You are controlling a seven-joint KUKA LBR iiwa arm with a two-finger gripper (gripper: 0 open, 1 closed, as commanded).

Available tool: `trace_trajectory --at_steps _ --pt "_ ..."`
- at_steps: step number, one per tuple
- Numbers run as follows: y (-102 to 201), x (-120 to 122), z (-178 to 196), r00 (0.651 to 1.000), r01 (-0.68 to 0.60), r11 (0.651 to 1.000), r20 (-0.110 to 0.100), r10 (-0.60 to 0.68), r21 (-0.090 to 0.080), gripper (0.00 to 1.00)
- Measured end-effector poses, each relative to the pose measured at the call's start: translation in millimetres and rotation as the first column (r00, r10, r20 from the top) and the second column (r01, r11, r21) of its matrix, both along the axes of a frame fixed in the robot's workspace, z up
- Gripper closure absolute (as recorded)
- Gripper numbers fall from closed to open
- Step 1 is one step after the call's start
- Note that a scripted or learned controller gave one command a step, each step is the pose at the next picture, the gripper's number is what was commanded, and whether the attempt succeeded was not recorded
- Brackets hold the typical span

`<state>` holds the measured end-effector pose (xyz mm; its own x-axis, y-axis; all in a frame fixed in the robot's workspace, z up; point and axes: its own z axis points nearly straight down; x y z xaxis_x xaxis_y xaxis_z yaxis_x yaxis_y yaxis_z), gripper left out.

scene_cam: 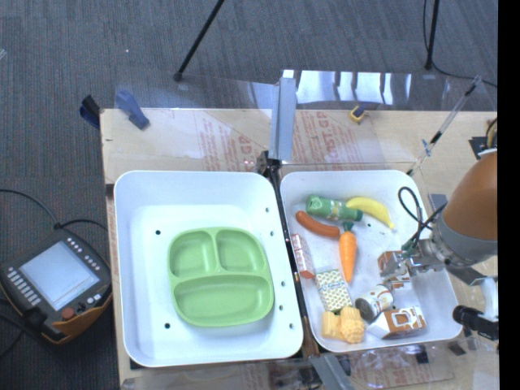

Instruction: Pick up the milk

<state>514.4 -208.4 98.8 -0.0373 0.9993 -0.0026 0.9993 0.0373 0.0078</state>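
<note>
- Camera view: the pincer (400, 265) sits low in the right bin (422, 187), crowded by small cartons; whether it is released or clenched I cannot tell.
- Risk: it could close on the wrong item, or nudge the can (373, 305).
- The milk (405, 321), probably the brown-and-white carton, lies just below the pincer near the bin's front corner.

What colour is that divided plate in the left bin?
The divided plate is light green, seen plainly in the overhead camera view.

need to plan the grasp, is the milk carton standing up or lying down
Lying down: the milk carton rests on its side on the right bin floor, near the front right corner.
</note>
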Motion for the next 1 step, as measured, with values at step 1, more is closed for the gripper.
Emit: trace_trajectory --at_steps 1 --pt "-4.0 -32.7 -7.4 0.960 0.280 0.960 0.003 -0.280 0.004 1.00"
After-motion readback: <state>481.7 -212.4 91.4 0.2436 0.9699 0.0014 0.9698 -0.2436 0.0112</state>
